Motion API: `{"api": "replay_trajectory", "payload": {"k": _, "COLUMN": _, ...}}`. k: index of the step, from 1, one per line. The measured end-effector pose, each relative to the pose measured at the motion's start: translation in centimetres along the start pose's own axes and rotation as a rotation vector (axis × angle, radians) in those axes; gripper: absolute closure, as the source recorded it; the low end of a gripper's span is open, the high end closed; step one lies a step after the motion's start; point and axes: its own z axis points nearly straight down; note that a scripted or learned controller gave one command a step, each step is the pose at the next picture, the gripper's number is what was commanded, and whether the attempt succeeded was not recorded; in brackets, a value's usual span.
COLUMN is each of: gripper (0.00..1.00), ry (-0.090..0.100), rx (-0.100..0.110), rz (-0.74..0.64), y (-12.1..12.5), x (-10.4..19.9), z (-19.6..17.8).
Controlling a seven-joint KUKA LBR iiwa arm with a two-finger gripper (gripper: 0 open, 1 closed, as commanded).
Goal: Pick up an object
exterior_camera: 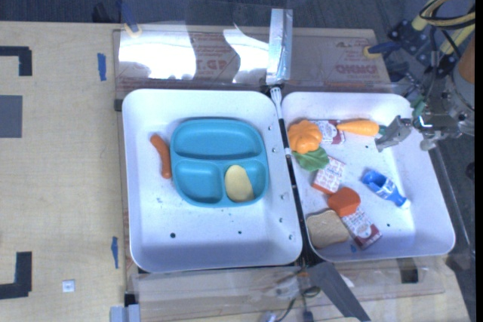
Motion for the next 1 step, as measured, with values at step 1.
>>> {"api": "replay_trajectory", "payload": {"k": 1, "gripper": 0.00, "ry": 0.003, "rx": 0.008, "rz": -0.008, "y": -1.43, "x": -4.76, "z": 16.14}}
